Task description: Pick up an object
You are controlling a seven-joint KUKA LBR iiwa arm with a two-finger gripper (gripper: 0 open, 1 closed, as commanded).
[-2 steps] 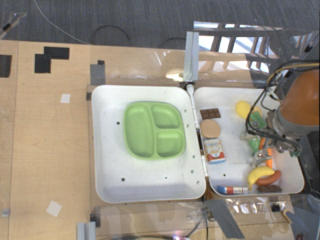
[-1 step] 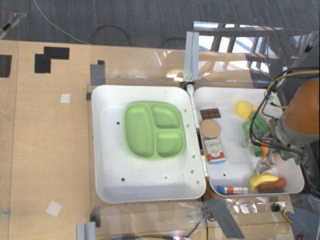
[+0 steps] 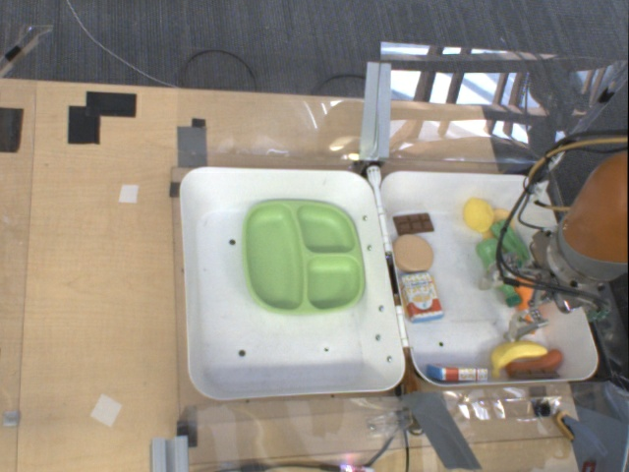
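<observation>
Banana (image 3: 518, 353) lies along the right bin's (image 3: 447, 352) near wall, long axis running left-right, touching a brown sausage-shaped piece (image 3: 537, 365). From my seat the gripper (image 3: 532, 313) hangs just above it, beside some green toys (image 3: 491, 249). I cannot tell how the claw is set; cables and wrist hide it.

Even, bright overhead light filled the frame, with glare on the clear sheet (image 3: 324, 116) at upper centre, soft shadows inside the white bins (image 3: 211, 362), and slight softness throughout.
</observation>
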